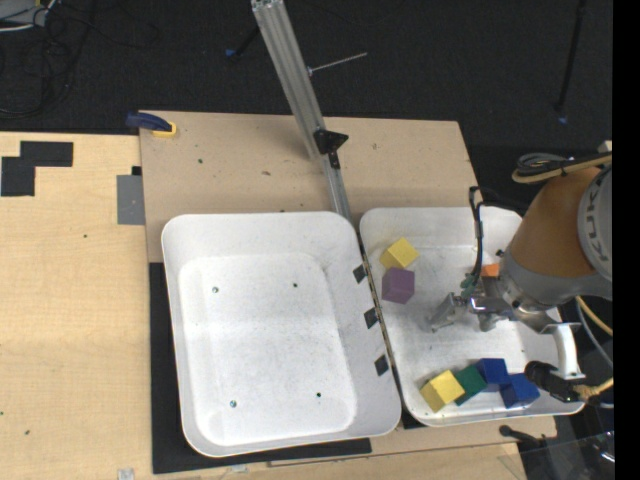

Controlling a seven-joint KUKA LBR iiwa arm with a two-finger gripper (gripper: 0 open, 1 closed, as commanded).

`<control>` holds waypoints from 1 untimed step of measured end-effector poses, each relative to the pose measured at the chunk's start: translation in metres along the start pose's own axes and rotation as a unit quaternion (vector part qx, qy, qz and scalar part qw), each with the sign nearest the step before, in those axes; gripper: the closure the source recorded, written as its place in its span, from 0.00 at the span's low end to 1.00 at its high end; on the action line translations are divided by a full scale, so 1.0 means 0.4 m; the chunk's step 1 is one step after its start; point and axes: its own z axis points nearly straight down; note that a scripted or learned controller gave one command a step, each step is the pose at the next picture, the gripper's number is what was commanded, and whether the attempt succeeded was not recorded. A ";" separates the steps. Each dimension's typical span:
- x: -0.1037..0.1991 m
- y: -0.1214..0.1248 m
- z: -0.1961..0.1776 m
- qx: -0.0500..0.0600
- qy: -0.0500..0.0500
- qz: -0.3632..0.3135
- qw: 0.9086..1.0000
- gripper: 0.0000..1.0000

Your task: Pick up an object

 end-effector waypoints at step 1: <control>0.001 0.001 0.039 -0.004 -0.001 0.001 1.000 0.00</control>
